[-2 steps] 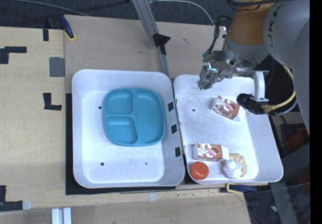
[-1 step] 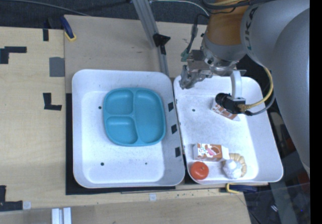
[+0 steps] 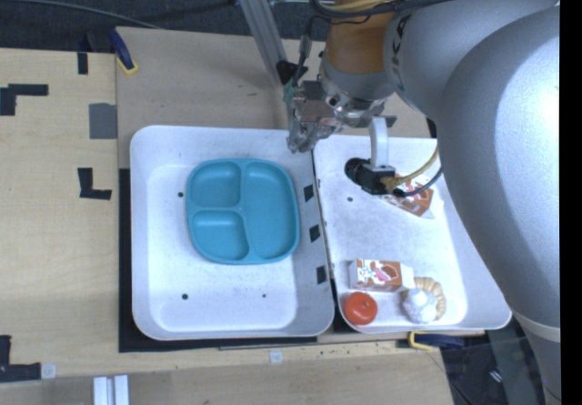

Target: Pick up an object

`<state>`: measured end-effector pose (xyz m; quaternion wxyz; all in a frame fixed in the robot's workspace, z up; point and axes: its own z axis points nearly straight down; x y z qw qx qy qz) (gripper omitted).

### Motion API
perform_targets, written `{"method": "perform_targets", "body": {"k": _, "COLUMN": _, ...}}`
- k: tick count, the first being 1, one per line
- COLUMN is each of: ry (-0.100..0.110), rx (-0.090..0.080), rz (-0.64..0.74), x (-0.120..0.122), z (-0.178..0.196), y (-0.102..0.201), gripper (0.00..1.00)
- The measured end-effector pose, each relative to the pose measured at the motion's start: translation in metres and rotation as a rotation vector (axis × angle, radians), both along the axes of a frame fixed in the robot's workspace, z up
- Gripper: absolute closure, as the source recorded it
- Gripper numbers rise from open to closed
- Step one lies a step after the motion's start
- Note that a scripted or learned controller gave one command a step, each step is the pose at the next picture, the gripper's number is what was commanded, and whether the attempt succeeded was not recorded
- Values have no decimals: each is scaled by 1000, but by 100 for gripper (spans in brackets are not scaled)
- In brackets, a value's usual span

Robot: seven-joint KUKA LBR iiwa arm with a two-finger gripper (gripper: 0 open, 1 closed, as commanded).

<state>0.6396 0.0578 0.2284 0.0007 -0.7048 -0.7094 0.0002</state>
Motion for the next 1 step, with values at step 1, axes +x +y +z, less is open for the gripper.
{"method": "perform_targets", "body": {"k": 1, "ry": 0, "rx": -2, "rz": -3, "x": 19, "z": 9, "y": 44, "gripper": 100}}
